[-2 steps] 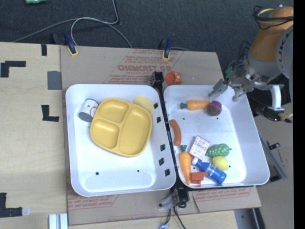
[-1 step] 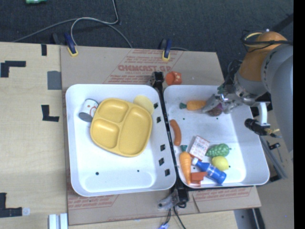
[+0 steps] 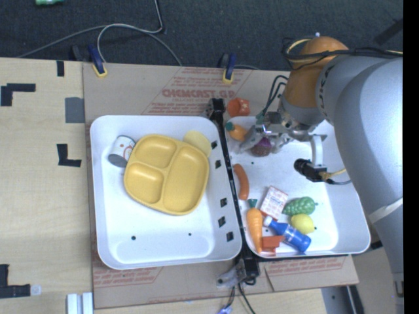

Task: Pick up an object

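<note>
So far I count the pick as begun but not made. The object nearest the tool is a small dark purple item (image 3: 261, 146), rounded like a toy fruit or vegetable, lying on the floor of the right bin (image 3: 347, 234) near its back left corner. My gripper (image 3: 265, 135) sits directly over it and appears to touch or nearly touch it, but clutter around the wrist hides the tips, so I cannot tell whether they are spread or pressed together, and I won't claim a hold.

Just beside that spot, against the divider, lies a small orange piece (image 3: 237, 133), with a red-orange toy (image 3: 238, 107) behind it outside the bin rim. Further forward in the same bin are a sausage-like orange piece (image 3: 241, 180), a carrot (image 3: 255, 225), a small printed packet (image 3: 273, 200), a green bumpy toy (image 3: 300, 206), a lemon (image 3: 302, 224) and a blue bottle (image 3: 290, 235).

The left bin (image 3: 157, 247) holds a yellow divided plate (image 3: 166, 173) and a small cup (image 3: 121, 151) on its side.

What remains, in my judgement: confirm the grasp, then lift clear.
</note>
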Controlling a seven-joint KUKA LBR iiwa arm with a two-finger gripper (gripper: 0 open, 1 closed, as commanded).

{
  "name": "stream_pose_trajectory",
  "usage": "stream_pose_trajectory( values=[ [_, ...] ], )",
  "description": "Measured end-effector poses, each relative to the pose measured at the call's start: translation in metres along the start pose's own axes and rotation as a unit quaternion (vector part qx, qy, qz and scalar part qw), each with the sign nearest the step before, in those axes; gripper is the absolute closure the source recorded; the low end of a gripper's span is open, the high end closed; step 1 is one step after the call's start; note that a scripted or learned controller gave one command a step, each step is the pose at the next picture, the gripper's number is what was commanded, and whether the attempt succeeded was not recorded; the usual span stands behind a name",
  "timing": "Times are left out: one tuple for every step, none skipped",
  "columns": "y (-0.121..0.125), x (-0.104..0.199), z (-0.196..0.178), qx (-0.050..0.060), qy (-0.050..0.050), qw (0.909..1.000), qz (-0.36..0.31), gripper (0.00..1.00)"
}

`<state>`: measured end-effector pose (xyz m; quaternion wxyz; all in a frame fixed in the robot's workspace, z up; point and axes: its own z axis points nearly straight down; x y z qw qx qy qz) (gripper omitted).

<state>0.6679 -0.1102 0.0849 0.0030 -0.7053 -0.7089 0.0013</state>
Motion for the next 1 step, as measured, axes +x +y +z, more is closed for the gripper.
stream_pose_trajectory(
  values=[
    [-0.0003, -0.0003, -0.0098, 0.001, 0.000, 1.0000, 0.000, 1.00]
  ],
)
